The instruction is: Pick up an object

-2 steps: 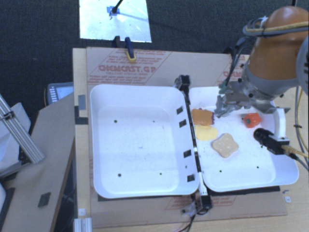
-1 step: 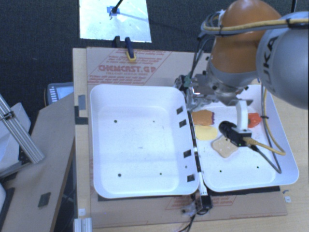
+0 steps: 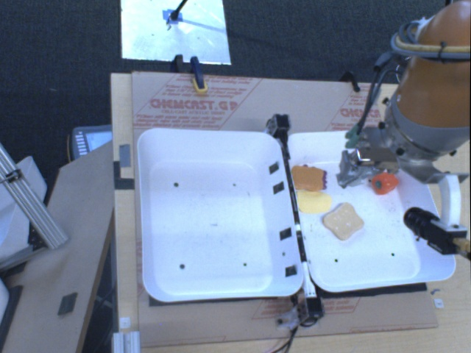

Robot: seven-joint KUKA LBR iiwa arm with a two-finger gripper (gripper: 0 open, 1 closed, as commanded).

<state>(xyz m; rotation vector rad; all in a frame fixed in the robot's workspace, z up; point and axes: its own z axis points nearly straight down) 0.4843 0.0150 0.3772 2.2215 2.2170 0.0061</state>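
The right bin (image 3: 383,271) holds several small food-like items. An orange-brown block (image 3: 309,176) lies by its left wall, with a flat yellow piece (image 3: 315,203) just in front of it. A tan toast-shaped piece (image 3: 343,221) rests near the bin's middle. A small red-orange object (image 3: 383,184) sits further right, close beside the arm's wrist. My gripper (image 3: 352,172) hangs over the back half of this bin, between the orange-brown block and the red-orange object, above the floor of the bin. Nothing can be seen held in it.
The left bin (image 3: 213,212) sits alongside, joined by a row of black clips (image 3: 287,234). A black fitting (image 3: 430,230) juts over the right bin's right rim. The big grey and orange arm (image 3: 434,72) looms over the back right corner.
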